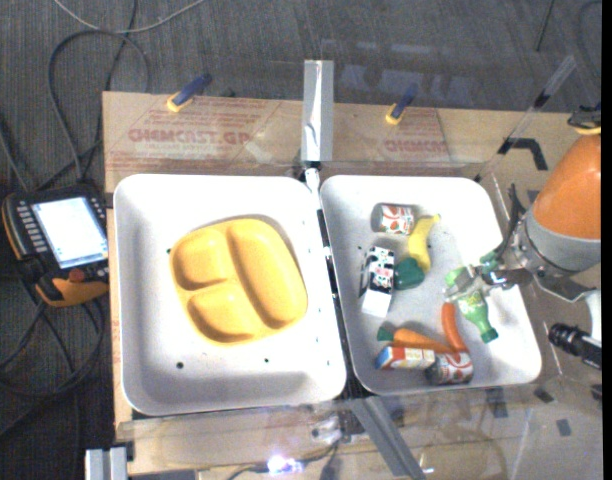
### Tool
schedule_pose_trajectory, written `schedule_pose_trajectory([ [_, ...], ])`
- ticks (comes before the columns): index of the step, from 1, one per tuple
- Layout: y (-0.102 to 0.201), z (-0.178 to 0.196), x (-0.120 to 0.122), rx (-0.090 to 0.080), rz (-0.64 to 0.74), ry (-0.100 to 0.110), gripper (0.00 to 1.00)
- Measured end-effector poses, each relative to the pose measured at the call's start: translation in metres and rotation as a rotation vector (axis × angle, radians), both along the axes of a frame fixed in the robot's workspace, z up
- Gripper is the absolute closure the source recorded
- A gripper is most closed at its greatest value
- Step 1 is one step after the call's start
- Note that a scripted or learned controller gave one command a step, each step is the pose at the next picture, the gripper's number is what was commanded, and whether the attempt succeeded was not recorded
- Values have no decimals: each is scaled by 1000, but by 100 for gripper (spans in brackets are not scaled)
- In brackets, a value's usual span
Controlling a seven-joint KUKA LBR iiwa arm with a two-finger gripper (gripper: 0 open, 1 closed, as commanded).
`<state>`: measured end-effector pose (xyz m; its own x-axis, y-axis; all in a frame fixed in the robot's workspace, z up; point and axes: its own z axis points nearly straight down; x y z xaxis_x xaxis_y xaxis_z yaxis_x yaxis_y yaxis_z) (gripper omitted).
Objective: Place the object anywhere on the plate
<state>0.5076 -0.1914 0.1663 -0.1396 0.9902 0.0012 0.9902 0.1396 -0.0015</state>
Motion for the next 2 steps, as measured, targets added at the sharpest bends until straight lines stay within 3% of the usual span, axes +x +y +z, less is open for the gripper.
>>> schedule_pose_trajectory([
  [1,86,73,47,-3,-93,1,100],
  [2,172,52,61,-2,68,2,100],
])
